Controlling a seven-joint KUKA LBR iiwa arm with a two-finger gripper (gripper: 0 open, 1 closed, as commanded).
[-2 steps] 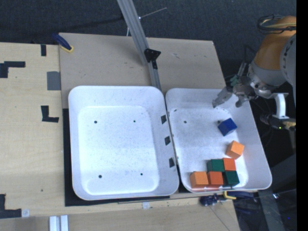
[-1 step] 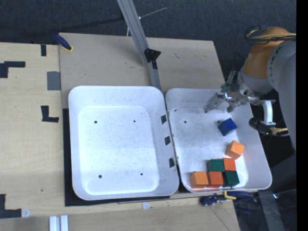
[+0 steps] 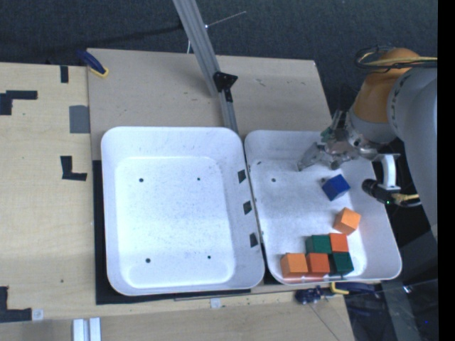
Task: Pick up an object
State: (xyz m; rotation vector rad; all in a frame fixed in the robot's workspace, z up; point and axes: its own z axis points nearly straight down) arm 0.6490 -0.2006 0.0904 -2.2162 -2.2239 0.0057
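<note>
My gripper (image 3: 318, 163) hangs over the far part of the right bin (image 3: 284, 212), open, with nothing between its fingers. A blue cube (image 3: 335, 187) lies just in front of it and slightly right, apart from the fingertips. Nearer the front sits a lone orange cube (image 3: 347, 220). At the front edge several blocks are bunched together: an orange block (image 3: 294, 264), a second orange one (image 3: 318, 263), two green ones (image 3: 320, 244) (image 3: 343, 261) and a small orange one (image 3: 338, 243).
The left bin (image 3: 106, 148) sits beside the right one, their rims touching. A grey metal pole (image 3: 202, 41) slants down to the gap between the bins at the back. A blue and yellow tool (image 3: 93, 62) lies at the bench's far left corner.
</note>
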